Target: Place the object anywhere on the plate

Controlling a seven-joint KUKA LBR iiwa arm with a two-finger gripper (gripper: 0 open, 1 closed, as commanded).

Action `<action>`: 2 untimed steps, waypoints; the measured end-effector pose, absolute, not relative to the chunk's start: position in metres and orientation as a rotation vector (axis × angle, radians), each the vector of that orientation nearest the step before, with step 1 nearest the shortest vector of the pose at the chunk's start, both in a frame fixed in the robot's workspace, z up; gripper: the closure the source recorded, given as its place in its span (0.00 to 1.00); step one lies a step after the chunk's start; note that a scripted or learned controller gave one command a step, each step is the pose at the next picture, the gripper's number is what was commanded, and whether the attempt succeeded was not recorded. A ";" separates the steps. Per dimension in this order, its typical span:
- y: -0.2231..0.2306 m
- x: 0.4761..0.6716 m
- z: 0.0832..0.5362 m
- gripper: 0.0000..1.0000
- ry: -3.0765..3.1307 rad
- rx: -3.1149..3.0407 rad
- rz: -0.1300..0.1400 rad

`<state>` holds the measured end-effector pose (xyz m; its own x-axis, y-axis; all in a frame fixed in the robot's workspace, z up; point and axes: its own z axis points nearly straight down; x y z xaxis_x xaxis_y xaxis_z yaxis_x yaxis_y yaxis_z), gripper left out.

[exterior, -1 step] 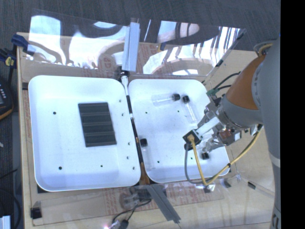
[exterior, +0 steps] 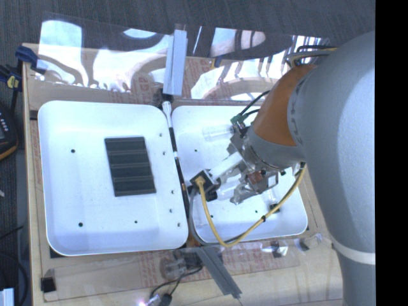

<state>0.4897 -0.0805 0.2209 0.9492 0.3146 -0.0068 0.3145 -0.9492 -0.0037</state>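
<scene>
Over the right bin (exterior: 191, 123) we see the gripper (exterior: 241, 193) hanging low, and we cannot tell whether it is spread or closed. A pale clear object (exterior: 215, 132) lies near it but apart, toward the bin's far wall. On the bench (exterior: 95, 268), the left bin (exterior: 64, 222) holds the dark ribbed plate (exterior: 131, 166).

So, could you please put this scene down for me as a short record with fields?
left bin: white, holds the plate
plate: dark, ribbed, rectangular, flat near the bin's middle, nothing on it
right bin: white, arm reaching in over it
arm: grey with an orange band
gripper: low over the right bin, near the divider side
clear shape: faint, in the right bin, too faint to identify
task: not yet done
</scene>
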 end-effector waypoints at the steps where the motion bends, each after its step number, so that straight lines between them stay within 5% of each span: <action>1: -0.001 0.544 0.189 1.00 -0.339 -3.123 0.012; 2: 0.054 0.643 0.191 1.00 -0.322 -3.125 0.002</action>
